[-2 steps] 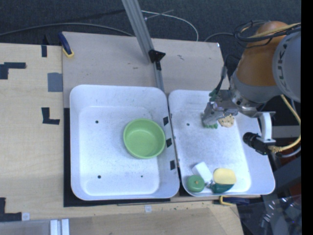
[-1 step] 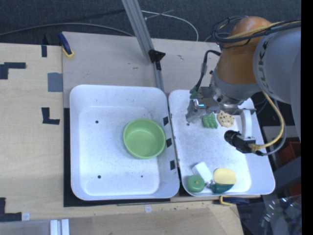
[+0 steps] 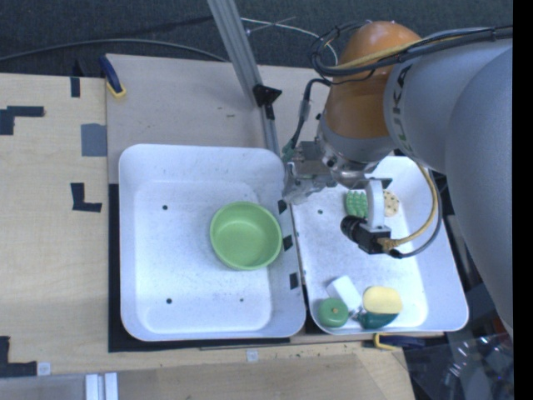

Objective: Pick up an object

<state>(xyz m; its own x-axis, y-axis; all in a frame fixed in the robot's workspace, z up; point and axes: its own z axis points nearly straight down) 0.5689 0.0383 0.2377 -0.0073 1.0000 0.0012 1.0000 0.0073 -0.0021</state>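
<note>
Looking down, we see the arm (image 3: 466, 98) reach from the right over the right bin (image 3: 329, 248), gripper (image 3: 291, 194) low at its left wall; spread or pressed together, we cannot tell. A bowl (image 3: 246, 236) sits in the left bin (image 3: 166, 223). The wrist half hides a green block (image 3: 356, 202).

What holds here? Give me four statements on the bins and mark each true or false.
1. A green bowl lies in the view's left bin. True.
2. The bowl is upside down. False: it opens upward.
3. A yellow thing lies in the right bin, near its front edge. True.
4. The gripper hangs over the left bin's front left corner. False: it is by the rims where the two bins meet, toward the back.
</note>
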